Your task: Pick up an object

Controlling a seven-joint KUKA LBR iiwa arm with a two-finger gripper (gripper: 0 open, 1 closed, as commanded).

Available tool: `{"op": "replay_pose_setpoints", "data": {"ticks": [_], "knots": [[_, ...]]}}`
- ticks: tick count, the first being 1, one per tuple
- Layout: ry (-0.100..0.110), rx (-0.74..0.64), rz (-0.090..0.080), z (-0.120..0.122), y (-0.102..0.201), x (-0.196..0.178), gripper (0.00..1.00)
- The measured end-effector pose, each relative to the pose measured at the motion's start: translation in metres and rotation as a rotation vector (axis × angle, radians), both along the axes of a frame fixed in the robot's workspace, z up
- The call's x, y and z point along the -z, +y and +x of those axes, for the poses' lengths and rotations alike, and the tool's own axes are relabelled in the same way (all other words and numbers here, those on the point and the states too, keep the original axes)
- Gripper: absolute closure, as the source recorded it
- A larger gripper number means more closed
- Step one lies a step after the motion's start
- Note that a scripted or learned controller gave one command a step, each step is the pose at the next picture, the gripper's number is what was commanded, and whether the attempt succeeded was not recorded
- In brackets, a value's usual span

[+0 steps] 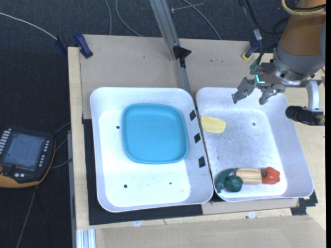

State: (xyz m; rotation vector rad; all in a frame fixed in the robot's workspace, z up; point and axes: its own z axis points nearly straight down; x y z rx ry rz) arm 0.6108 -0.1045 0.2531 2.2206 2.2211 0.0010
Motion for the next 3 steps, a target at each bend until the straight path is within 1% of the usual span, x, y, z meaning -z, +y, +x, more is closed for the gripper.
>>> {"op": "replay_pose_setpoints", "data": {"ticks": [1, 2, 3], "knots": [[0.0, 0.0, 0.0, 0.0, 0.0, 0.0, 0.0], [0.004, 0.0, 0.001, -0.006, 0.003, 0.044, 0.0], [0.005, 0.001, 0.0, -0.006, -0.005, 0.09, 0.0]]}}
